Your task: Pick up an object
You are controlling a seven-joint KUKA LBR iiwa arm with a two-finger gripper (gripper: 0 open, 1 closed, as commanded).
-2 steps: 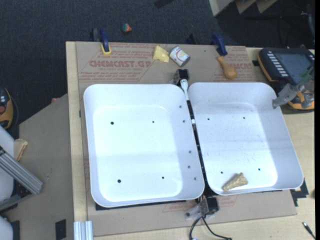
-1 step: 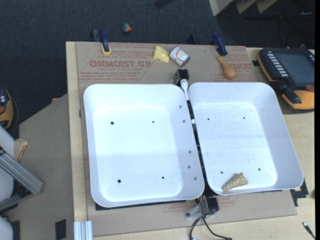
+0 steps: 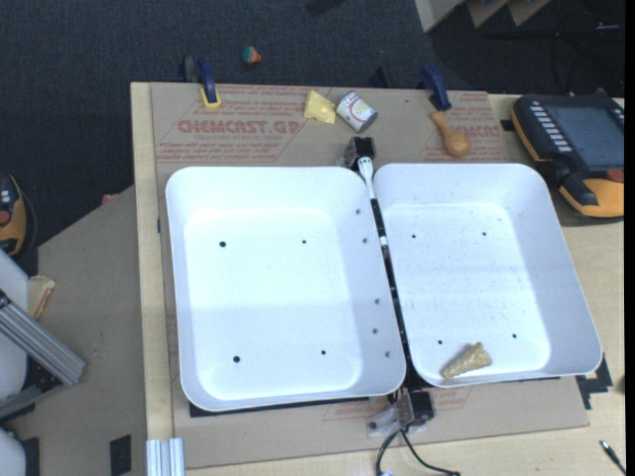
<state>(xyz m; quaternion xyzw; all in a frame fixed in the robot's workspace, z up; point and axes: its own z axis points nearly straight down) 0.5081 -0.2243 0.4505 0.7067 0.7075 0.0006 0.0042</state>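
Note:
A small tan, cone-shaped object (image 3: 465, 361) lies in the right bin (image 3: 556, 256), near its front edge. The left bin (image 3: 189, 266) sits beside it, the two rims touching along the middle.
Behind the bins on the brown board lie a yellow wedge (image 3: 318, 108), a small white-and-grey can (image 3: 355, 111) and a wooden-handled tool (image 3: 449, 135). Blue clamps (image 3: 207, 77) hold the board's back edge. A teach pendant (image 3: 580, 147) rests at the far right.

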